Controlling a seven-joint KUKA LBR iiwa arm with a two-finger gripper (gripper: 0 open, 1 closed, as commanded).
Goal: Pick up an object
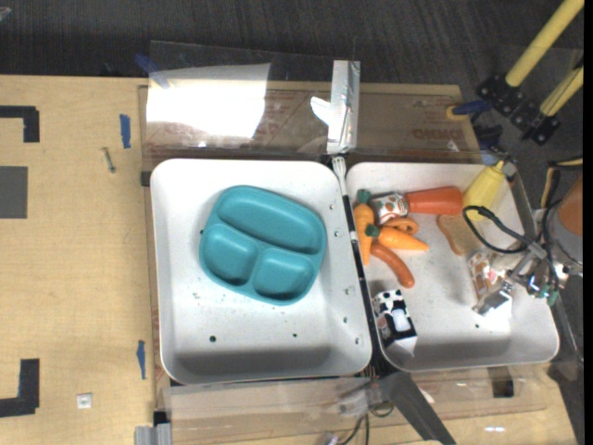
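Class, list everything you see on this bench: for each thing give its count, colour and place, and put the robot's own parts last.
White bins: 2, side by side; left bin, right bin.
Divided plate: 1, teal, in the left bin.
Toy carrots: a small orange cluster, right bin near the divider.
Orange block: 1, right bin, far side.
Yellow piece: 1, right bin, far right corner.
Black-and-white item: 1, right bin, near edge by the divider.
Gripper: 1, metallic, low over the right bin's right side.

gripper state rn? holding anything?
Gripper: low over the right bin, near its right side. Open or closed cannot be told; nothing visibly held.
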